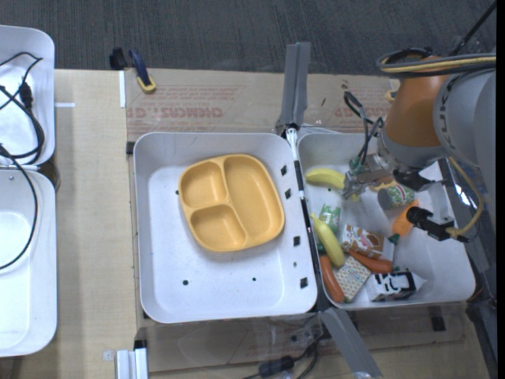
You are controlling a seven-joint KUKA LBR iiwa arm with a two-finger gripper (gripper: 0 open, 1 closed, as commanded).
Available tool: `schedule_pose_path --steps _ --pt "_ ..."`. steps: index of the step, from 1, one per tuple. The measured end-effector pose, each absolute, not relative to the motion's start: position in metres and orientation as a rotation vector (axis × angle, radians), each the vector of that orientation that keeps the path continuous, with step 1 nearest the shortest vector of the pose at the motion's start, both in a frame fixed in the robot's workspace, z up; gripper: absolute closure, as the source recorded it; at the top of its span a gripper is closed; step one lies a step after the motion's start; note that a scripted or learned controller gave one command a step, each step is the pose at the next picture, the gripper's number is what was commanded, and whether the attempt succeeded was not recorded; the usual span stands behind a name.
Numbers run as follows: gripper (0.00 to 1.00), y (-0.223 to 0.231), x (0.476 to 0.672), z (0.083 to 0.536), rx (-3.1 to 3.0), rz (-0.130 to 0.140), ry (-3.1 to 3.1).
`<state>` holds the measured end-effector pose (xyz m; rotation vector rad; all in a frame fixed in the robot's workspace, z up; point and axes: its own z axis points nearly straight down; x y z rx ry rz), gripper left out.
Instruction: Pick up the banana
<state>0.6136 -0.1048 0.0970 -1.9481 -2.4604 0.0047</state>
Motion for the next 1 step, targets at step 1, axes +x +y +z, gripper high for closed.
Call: schedule_pose_path --steps 1 --pt "1.00 -0.0429 0.6593 0.1898 -2.116 0.005 -2.320"
